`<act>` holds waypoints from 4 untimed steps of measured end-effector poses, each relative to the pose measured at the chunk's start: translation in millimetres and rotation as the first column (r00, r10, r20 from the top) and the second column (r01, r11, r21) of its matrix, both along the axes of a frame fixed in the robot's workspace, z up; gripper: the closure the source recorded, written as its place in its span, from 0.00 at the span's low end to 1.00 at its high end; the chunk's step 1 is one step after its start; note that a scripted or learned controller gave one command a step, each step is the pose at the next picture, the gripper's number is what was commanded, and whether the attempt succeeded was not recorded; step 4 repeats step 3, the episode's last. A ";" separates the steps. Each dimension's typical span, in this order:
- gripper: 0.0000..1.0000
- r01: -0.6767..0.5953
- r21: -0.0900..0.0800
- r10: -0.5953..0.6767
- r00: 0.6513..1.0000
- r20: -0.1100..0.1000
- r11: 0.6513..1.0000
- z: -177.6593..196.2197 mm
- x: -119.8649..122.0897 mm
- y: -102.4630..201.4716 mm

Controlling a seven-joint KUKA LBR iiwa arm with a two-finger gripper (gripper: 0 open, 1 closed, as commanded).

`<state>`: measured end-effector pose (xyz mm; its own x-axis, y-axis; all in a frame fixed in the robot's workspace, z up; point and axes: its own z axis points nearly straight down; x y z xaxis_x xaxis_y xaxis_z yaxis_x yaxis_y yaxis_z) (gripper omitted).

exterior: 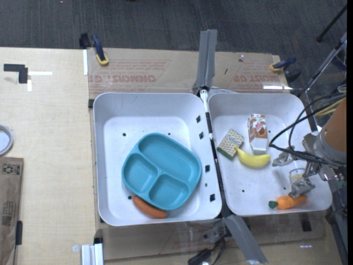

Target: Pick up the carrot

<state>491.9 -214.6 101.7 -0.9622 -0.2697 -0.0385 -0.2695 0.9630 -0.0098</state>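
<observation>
Jaws (300,187) hang low over the front right corner of the right bin (237,200), at the end of the grey arm (331,148) that reaches in from the right amid dark cables. Whether they are spread or pressed together I cannot tell, since the metal parts blur into one another. Just beneath them, touching or nearly so, lies the carrot (288,202), orange with a green top pointing left, flat on the bin floor near the front wall. Farther back in the same bin a banana (253,159) lies beside a small patterned packet (230,143) and an upright little carton (257,131). The left bin (105,164) carries a blue divided plate (161,171), with a reddish sausage (149,207) tucked partly under its front edge. Both bins sit on brown cardboard (143,70) clipped to the pale tabletop (44,126).
</observation>
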 end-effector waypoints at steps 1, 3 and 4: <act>0.00 -0.049 0.000 0.049 0.998 -0.035 0.999 56.0 9.6 16.5; 1.00 -0.332 -0.006 0.332 0.943 -0.031 0.943 7.0 10.3 14.5; 1.00 -0.332 -0.006 0.332 0.943 -0.031 0.943 7.0 10.3 14.5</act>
